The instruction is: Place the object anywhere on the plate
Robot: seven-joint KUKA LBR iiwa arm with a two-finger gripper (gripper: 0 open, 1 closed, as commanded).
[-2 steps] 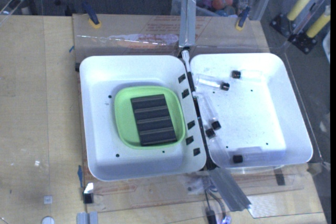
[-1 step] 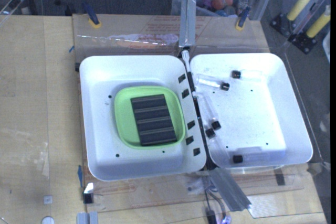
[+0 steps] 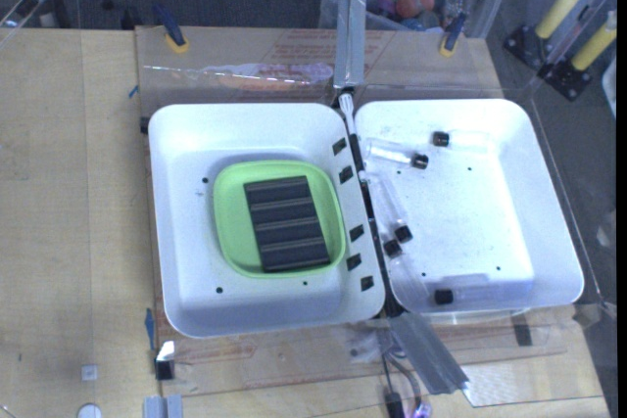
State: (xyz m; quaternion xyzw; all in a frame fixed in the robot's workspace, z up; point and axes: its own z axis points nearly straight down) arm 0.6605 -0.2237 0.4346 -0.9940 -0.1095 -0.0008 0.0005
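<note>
The task looks done, since the dark ribbed block already lies flat on the green plate in the left bin (nothing appears left to move), while the right bin holds a few clear tubes with black caps

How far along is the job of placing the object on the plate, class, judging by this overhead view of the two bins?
It looks done: the dark ribbed block lies flat on the green plate in the left bin, well within the plate's rim. Nothing is in hand at this moment. Nothing seems left to do for the placing itself. The right bin carries a few small clear and black fittings, which are not part of the job.
</note>
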